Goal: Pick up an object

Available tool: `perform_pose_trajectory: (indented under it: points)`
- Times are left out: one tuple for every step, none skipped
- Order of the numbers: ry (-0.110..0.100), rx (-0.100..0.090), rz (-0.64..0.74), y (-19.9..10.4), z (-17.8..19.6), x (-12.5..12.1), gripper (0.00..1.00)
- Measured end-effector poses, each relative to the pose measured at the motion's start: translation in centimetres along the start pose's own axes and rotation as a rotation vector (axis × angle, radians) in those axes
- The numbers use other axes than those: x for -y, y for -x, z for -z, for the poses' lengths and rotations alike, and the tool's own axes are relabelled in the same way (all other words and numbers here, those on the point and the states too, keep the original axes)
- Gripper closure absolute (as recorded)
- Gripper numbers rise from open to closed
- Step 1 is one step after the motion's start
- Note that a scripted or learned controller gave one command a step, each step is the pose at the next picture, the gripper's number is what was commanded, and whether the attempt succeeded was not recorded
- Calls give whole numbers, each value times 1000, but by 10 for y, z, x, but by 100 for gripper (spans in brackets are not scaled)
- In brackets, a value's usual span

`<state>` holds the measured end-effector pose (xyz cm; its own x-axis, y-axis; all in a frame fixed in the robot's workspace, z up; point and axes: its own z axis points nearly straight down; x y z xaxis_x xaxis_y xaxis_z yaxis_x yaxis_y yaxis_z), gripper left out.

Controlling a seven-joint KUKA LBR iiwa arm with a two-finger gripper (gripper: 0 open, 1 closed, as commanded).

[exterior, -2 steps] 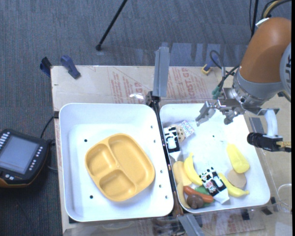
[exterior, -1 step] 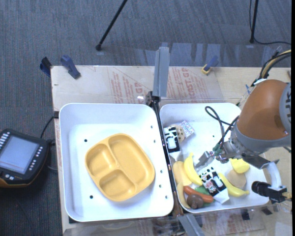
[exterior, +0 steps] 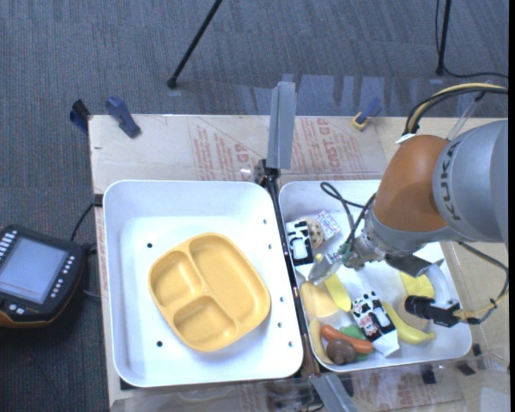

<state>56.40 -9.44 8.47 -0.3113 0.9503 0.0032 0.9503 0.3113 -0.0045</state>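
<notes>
yellow plastic divided plate [exterior: 209, 291] lies alone in the left bin [exterior: 120, 230]. the right bin [exterior: 459, 342] holds a clutter: a black-and-white cow-print carton [exterior: 375, 319] near its front, a banana [exterior: 409, 327] just right of it, a carrot [exterior: 337, 334] and a brown piece [exterior: 339, 350] at the near edge. the gripper [exterior: 325, 264] hangs low over the bin's left part, beside a small printed packet [exterior: 327, 223]; whether it is spread or pinching, i cannot tell.

The big grey robot arm with the orange band [exterior: 463, 187] has black letters "KUK" on its grey part, at three o'clock. The brown cardboard sheet [exterior: 215, 148] under the bins has red printed words at twelve o'clock, upside down and too blurry to read.
</notes>
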Motion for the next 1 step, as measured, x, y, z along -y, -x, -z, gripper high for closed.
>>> perform_pose_trajectory:
  points:
    - [0, 0, -157, 40, 15, -7, 0]
